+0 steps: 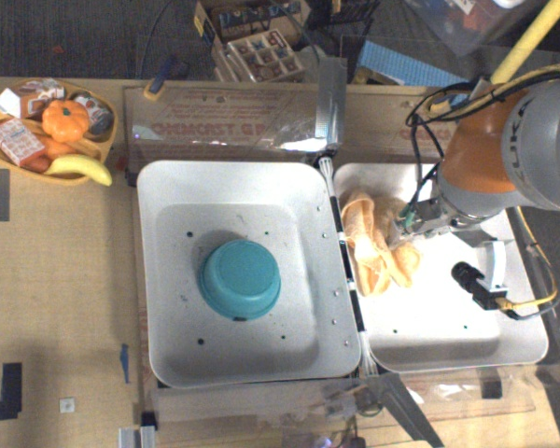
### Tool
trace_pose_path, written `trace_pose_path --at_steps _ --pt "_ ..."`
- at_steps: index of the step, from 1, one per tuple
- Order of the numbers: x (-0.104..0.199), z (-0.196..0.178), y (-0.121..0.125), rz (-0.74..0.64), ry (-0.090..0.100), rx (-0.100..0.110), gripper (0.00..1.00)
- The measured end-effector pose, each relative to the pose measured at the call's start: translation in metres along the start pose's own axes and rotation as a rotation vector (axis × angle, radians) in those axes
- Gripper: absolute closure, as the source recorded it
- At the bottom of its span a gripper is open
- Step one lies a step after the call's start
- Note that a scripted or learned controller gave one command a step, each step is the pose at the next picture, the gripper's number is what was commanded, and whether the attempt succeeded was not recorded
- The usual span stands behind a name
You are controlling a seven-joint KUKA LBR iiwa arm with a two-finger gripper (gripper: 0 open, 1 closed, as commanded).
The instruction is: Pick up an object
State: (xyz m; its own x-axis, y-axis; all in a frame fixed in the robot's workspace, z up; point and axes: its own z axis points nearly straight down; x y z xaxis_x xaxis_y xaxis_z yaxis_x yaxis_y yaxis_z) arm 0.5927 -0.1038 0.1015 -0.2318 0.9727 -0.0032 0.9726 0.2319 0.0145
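Camera view is looking down on two white bins side by side. Reaching in from the right, the arm (504, 147) is hanging over the right bin (467, 343), its gripper (409, 224) pointing down and left toward that bin's left half. Whether it is open or closed cannot be told at this slant. Directly below and to the left of the gripper, an orange cloth (373, 245) is lying bunched against the bin's left wall, touching or nearly touching the gripper's tip; nothing is visibly sitting inside the gripper. To the right of the gripper, a small black part (474, 284) of the rig is hanging over the bin floor. Well to the gripper's left, a teal bowl (242, 277) is sitting upside down in the middle of the left bin (168, 203). Far to the left, on the bench, a basket (47, 129) is holding toy fruit and small boxes.
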Motion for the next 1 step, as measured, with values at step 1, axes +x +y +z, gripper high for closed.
trace_pose_path --at_steps 1 --pt "-0.0119 -0.1328 -0.0159 -0.103 0.002 0.012 1.00"
